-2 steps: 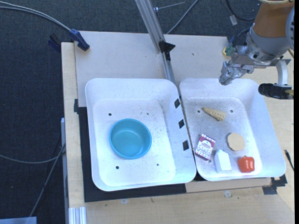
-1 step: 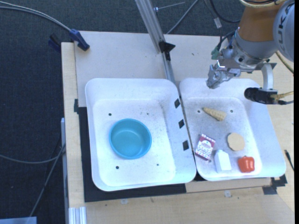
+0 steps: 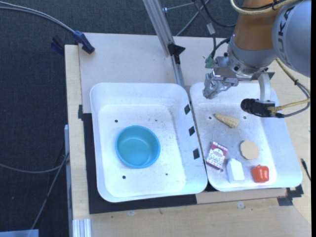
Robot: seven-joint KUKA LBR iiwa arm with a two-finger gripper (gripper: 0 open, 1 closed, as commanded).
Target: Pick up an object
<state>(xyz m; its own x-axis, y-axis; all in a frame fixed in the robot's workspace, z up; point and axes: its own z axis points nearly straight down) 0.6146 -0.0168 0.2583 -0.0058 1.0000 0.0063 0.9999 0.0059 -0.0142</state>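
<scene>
The gripper (image 3: 211,90) hovers upper right, jaw state indeterminate; nearest candidate, the cone-shaped pastry (image 3: 226,120) at right-centre, judged light, brittle; grasp across its thicker end.

dark carpet (image 3: 29,107) around wooden bench (image 3: 123,58)

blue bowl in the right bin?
No. The blue bowl sits in the left bin; the right bin holds the small items, such as the red pepper and the white block.
</scene>
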